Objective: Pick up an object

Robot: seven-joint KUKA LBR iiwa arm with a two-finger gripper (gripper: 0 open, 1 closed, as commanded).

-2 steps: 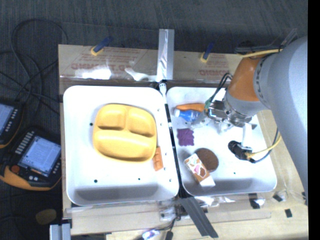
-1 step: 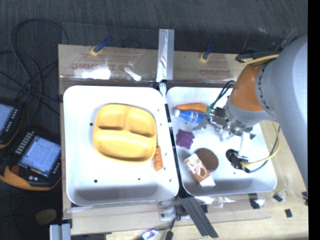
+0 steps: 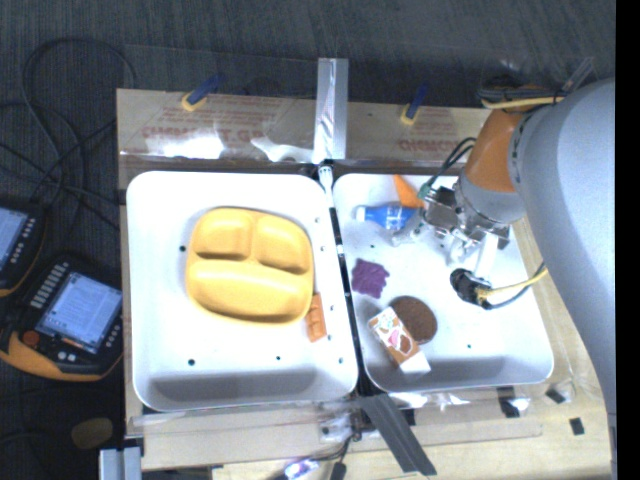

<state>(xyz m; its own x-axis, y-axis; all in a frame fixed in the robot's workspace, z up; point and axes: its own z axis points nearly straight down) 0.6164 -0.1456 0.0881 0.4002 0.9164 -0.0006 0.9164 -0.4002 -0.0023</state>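
Observation:
In the right bin (image 3: 500, 358) lie a blue and white bottle (image 3: 384, 215), an orange piece (image 3: 405, 189), a purple lump (image 3: 370, 277), a brown round disc (image 3: 416, 318) and a small printed carton (image 3: 397, 339). My gripper (image 3: 443, 226) hangs low over the far part of this bin, just right of the bottle and below the orange piece. Nothing can be seen held in it. The grey arm with its orange band (image 3: 490, 158) comes in from the right and covers the bin's far right corner.
The left bin (image 3: 160, 358) holds a yellow divided plate (image 3: 250, 264) and a small orange piece (image 3: 316, 319) by the dividing wall. A black plug on a yellow cable (image 3: 470, 286) hangs off the wrist over the right bin. Handheld controllers lie at far left.

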